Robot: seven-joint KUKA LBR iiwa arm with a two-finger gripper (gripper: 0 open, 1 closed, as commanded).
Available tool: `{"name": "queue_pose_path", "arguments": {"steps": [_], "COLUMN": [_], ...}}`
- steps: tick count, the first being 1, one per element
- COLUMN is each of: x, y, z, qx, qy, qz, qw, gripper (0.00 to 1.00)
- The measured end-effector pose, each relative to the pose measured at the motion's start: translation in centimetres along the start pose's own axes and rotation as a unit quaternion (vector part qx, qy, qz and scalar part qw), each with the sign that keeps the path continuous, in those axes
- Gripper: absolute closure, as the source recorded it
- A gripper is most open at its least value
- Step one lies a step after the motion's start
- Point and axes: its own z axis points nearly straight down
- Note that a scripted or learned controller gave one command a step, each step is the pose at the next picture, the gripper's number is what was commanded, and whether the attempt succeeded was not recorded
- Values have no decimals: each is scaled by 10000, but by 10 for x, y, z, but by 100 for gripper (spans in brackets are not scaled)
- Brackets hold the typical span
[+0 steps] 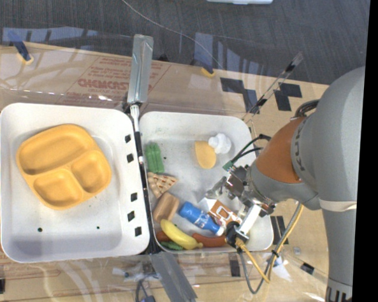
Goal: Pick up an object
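The gripper [226,197], its grip impossible to judge, hung low inside the right bin [178,124], just beside a smooth blue tube [196,215], a curved yellow banana [177,234], a wooden block [165,206] and a ridged green piece [153,156] in that bin, with a glossy yellow three-compartment plate [63,165] in the bin [5,225] adjoining its left.

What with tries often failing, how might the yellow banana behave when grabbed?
Its curved, glossy-looking skin suggests the banana may slip or swivel. Crowded by the red sausage and blue bottle, it probably won't roll far.
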Motion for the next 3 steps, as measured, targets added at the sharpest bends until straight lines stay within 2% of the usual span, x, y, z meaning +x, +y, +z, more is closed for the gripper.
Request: {"name": "queue_pose_path", "arguments": {"steps": [1,2,3], "x": [84,134,79], "y": [-35,-5,-66], "z": [2,1,2], "qx": [5,-34,8], "qy": [-6,-14,-16], "qz": [2669,2865,3050], "qw": [9637,9581,9523], "gripper": [0,0,0]}}
